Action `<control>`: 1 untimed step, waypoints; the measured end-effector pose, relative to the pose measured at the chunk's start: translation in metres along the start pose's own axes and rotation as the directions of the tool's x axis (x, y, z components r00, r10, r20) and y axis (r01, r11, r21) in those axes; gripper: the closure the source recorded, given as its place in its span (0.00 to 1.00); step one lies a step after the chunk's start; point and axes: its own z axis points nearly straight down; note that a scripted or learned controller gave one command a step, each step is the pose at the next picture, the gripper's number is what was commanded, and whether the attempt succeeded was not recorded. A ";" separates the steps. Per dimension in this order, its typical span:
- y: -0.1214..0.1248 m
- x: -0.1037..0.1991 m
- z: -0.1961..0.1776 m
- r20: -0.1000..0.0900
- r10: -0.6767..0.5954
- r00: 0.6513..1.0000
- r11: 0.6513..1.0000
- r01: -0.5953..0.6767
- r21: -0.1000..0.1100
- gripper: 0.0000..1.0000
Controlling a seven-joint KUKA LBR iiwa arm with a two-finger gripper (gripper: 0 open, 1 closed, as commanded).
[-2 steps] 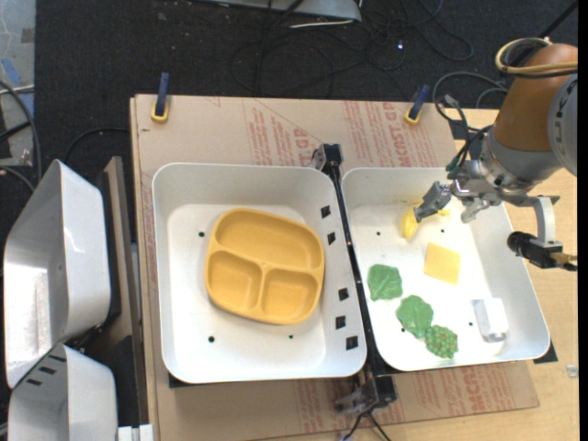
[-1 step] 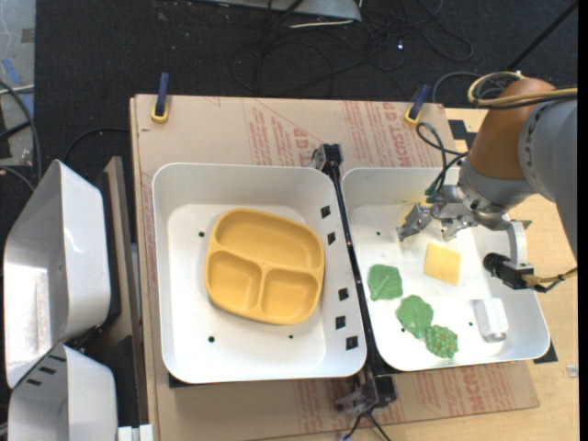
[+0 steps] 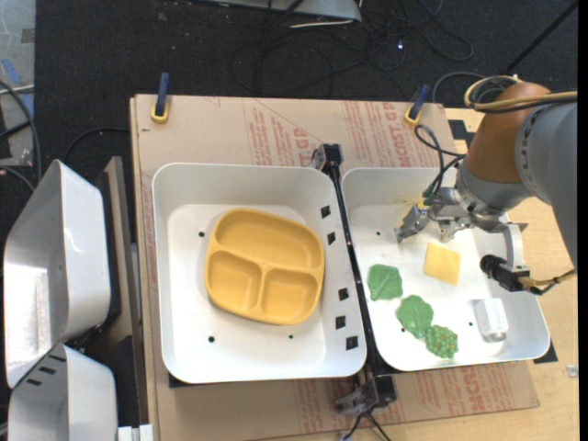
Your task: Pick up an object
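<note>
Arm [image 3: 514, 145] reaches in from 3 o'clock, over the right bin [image 3: 537, 333]. Left bin [image 3: 175, 274] holds a yellow tray [image 3: 265, 266].

Gripper [image 3: 418, 226] hangs at 11 o'clock in the right bin; fingers look spread, nothing between them.

Candidates: yellow block [image 3: 443, 263] just beside the gripper at its 4 o'clock, green pieces [image 3: 415, 313] toward 6, clear cup [image 3: 490, 319] at 5.

You're at approach, nothing grasped. Next, I'd judge: centre over the block, descend, close.
</note>
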 end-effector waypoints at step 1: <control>0.000 -0.001 -0.007 0.001 0.000 1.000 1.000 0.000 0.003 1.00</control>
